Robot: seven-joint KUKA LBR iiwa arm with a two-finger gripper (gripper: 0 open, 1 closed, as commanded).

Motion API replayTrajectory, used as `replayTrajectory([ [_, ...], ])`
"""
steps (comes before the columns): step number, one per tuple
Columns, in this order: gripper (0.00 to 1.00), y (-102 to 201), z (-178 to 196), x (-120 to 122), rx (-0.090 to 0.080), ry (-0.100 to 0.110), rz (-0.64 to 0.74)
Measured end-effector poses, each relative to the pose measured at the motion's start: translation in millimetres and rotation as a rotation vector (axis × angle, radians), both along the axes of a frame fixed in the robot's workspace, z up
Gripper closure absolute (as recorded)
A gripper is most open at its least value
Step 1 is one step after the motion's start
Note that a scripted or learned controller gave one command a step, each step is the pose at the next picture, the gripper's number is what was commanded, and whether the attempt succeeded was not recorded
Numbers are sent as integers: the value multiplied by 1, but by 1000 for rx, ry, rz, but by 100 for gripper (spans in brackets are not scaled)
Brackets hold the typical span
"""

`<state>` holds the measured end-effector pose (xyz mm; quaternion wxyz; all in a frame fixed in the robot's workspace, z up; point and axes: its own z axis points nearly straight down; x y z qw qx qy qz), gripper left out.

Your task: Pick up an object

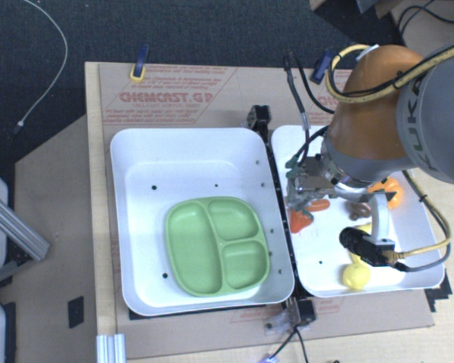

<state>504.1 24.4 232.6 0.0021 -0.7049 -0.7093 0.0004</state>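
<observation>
Arm (378, 112): grey, with an orange band above the wrist; reaches in from the right and hangs over the right bin.
Gripper (301, 191): low over the left part of the right bin, close to the wall it shares with the left bin. Whether it is open or closed cannot be told from this angle.
Red object (300, 220): small; lies on the right bin's floor by its left wall, just on the near side of the gripper. Contact with the gripper cannot be made out.
Yellow object (356, 277): rounded; lies in the right bin toward its near edge, apart from the red object.
Orange object (391, 192): in the right part of the right bin, partly hidden by the arm.
Right bin (323, 257): shallow, white.
Left bin (136, 172): shallow, white; holds the green plate.
Green plate (216, 244): three compartments; lies flat in the near-right part of the left bin.
Board (166, 97): brown sheet with red print, under both bins.
</observation>
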Motion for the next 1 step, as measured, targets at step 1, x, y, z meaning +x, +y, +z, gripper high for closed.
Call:
replayTrajectory([
  [1,100,46,4,2,-1,-5,0],
])
